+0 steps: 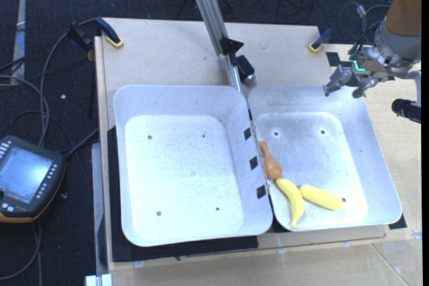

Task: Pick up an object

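Three objects lie in the right bin [355,144] near its front left corner. A tan, drumstick-shaped piece [269,161] rests against the bin's left wall. Just in front of it a yellow banana [292,199] curves toward the front rim, and a second yellow piece [322,197] lies beside it on the right. My gripper [346,86] hangs above the far right corner of the right bin, well away from these objects. Its fingers are spread, with nothing between them.
The left bin [134,110] sits beside the right one, sharing a middle rim. A slanted metal pole [211,10] rises from the bench behind the bins. Yellow clamps [112,40] [316,45] hold the board's far corners. A teach pendant [23,177] lies at the left.
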`<state>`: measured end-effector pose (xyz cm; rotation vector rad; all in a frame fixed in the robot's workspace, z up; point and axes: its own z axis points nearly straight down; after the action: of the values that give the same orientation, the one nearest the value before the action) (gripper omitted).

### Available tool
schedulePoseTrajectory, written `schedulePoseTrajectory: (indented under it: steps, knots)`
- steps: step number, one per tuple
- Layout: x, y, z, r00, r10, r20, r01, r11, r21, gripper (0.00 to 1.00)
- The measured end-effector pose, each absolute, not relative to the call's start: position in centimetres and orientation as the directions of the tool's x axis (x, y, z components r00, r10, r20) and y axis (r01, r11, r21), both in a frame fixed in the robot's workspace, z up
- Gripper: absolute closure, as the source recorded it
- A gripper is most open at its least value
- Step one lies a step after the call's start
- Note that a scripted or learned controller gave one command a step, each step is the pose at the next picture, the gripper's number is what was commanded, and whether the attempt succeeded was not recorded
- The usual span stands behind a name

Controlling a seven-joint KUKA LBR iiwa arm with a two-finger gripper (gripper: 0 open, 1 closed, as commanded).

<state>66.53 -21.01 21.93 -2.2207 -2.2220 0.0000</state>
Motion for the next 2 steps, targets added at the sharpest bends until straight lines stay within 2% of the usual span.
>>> schedulePoseTrajectory:
  steps: [1, 2]
  knots:
    - [66.5, -21.0, 21.9, -0.001, 1.0, 0.0, 1.0, 0.001, 0.0, 0.0]
    - [66.2, -20.4, 17.5, 0.0, 1.0, 0.001, 1.0, 0.0, -0.004, 0.0]
